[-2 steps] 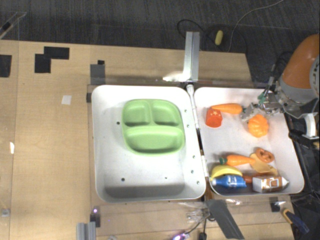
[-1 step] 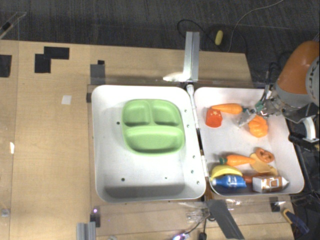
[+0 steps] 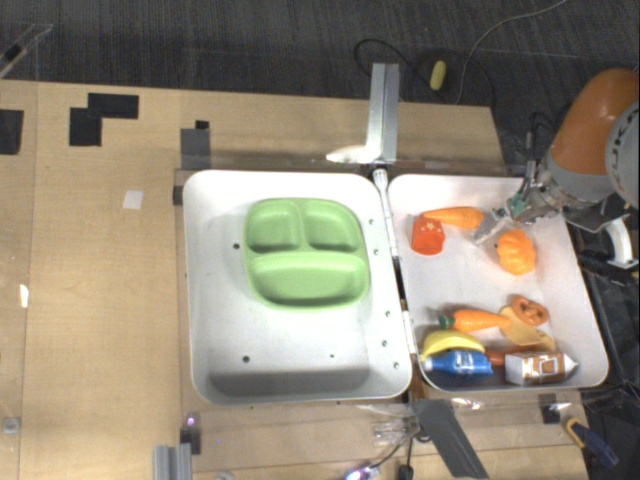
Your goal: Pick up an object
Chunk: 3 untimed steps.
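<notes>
Starting at the near edge of the right-hand shallow white bin (image 3: 590,313), a row of small items was seen packed along its front wall: a yellow banana-shaped toy (image 3: 450,343) lying on a blue packet (image 3: 462,365), and beside them a white and brown bottle (image 3: 540,368) on its side. Just behind these, an orange carrot-shaped toy with a green tip (image 3: 474,319) and a tan and orange piece (image 3: 527,314) were found lying close together. Farther back, a small red cup (image 3: 427,235), a second orange carrot-shaped toy (image 3: 454,217) and a round orange pumpkin-like toy (image 3: 516,251) were spread near the far wall. The two-finger gripper (image 3: 507,215) was positioned low between that second carrot and the round toy, just beside both; nothing was seen between its fingers, which appeared slightly parted. In the left-hand white bin (image 3: 215,268), a green plastic divided plate (image 3: 305,251) was seen lying flat.
</notes>
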{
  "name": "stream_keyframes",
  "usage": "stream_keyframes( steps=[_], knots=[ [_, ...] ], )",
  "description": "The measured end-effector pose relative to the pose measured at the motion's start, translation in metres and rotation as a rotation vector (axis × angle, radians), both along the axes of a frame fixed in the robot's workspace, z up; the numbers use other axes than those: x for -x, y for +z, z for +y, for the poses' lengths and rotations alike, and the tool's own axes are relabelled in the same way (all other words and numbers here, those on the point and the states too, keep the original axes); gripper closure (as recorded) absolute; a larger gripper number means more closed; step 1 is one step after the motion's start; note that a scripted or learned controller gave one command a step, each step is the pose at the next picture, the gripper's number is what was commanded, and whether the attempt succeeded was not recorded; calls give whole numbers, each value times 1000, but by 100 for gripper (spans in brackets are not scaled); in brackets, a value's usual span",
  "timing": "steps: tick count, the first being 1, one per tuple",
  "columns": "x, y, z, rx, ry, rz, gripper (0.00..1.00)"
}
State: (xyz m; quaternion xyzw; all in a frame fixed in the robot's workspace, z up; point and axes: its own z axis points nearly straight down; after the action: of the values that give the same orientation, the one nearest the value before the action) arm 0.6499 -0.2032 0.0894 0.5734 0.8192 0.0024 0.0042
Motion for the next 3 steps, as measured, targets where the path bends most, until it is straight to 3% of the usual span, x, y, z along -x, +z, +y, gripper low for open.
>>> stream_keyframes(
  steps=[1,2,3],
  knots=[
    [-18,-1,36,9,90,14,0],
    [-21,9,43,0,104,12,100],
    [-14,-3,73,6,-307,34,100]
  ],
)
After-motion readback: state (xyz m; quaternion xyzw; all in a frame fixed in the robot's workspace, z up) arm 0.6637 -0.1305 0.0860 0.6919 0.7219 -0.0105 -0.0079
